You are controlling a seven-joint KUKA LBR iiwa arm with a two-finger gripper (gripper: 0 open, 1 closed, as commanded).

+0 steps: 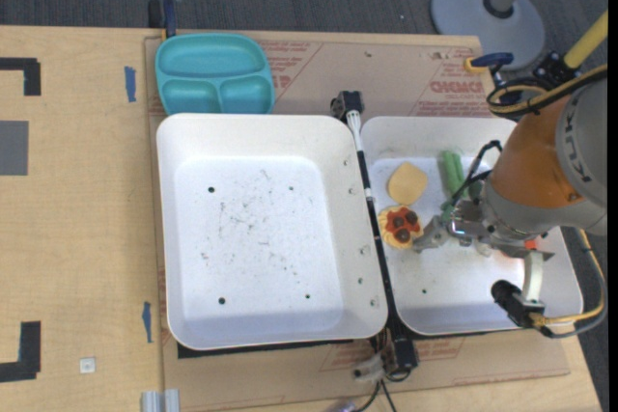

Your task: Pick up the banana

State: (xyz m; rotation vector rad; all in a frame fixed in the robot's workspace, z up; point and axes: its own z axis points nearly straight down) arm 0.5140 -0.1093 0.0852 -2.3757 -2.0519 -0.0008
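We see the gripper (436, 233) low in the right bin (454, 309), its fingers' state impossible to tell, beside a red-topped item (402, 227); a pale yellow piece (407, 181), maybe the banana, lies near a green object (451, 169)

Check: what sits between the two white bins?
A thin black bar runs along the seam between left bin and right bin, seen in the camera view.

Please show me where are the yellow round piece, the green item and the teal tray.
yellow round piece (407, 181): camera view, its middle.
green item (451, 168): camera view, its upper half.
teal tray (214, 59): camera view, floor of its large compartment.
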